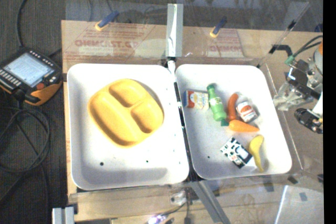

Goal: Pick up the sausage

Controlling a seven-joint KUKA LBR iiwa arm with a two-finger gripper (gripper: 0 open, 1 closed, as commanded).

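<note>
The sausage is a short red-orange piece lying upright in the right bin, between a green bottle and a small red-and-white can. It touches the can on its right side. My gripper hangs at the far right, outside the right bin's rim, well to the right of the sausage and a little above it in the picture. Nothing is seen held in it.
An orange carrot lies just below the sausage. A yellow banana, a black-and-white box and a small carton also sit in the right bin. The left bin holds a yellow divided plate.
</note>
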